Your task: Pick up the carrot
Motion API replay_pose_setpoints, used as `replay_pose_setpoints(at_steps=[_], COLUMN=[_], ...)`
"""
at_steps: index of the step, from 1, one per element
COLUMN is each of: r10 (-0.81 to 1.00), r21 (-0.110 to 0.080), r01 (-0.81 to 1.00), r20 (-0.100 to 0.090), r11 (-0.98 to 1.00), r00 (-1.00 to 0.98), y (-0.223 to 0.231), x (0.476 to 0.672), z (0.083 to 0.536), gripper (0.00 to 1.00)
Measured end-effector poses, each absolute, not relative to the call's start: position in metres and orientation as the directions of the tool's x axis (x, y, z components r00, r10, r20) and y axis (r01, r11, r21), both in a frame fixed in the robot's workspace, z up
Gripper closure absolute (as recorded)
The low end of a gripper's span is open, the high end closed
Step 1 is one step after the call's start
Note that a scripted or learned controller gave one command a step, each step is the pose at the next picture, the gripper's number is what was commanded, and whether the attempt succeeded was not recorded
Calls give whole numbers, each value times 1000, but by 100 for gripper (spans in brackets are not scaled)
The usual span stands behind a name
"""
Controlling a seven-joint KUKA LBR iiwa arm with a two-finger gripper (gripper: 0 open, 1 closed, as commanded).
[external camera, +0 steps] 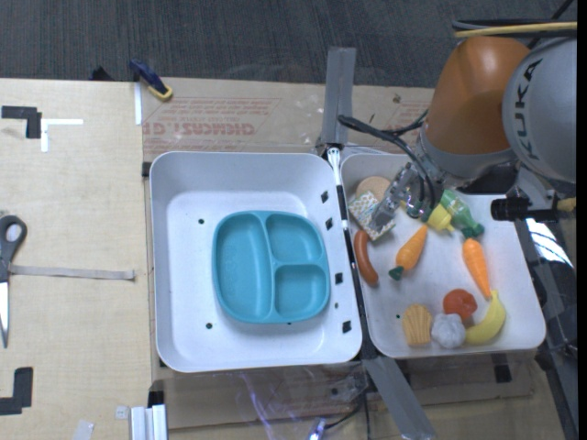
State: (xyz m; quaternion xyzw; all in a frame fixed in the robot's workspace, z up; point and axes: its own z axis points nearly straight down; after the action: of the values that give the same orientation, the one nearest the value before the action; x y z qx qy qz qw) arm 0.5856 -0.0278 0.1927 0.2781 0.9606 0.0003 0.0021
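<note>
Over the right-hand shallow white bin [523, 333], the grey arm with its orange band [472, 99] reaches in from the right, and its pincer [404, 200] hangs low at the bin's far left part, above a pale round piece of toy food [371, 191]. Whether the pincer is apart or together cannot be told from this slanted look down. Two orange toy carrots lie in that bin: one carrot with a green stem end [410, 250] sits just near of the pincer, tilted, and a second orange carrot [476, 266] lies to its right. A red-brown toy sausage [366, 258] rests by the bin's left wall. Along the near side sit a yellow ridged toy [417, 324], a red tomato-like toy [459, 302], a whitish lump [448, 332] and a yellow toy banana [489, 321]. On the left, the other white bin [174, 273] holds a teal three-compartment plate [272, 267]. Scissors [7, 273] lie on the table [73, 209] at far left.
</note>
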Motion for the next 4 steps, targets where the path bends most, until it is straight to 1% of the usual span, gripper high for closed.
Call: replay_pose_setpoints(at_steps=[1, 2, 3, 4], r10=[535, 504, 614, 766], r21=[1, 0, 1, 1], r01=[535, 504, 614, 766], r20=[-4, -4, -2, -3], r11=[845, 864, 789, 643], r00=[-845, -864, -789, -643], y=[-28, -102, -110, -169], x=[586, 555, 560, 514], z=[193, 171, 92, 93], gripper=[0, 0, 0, 0])
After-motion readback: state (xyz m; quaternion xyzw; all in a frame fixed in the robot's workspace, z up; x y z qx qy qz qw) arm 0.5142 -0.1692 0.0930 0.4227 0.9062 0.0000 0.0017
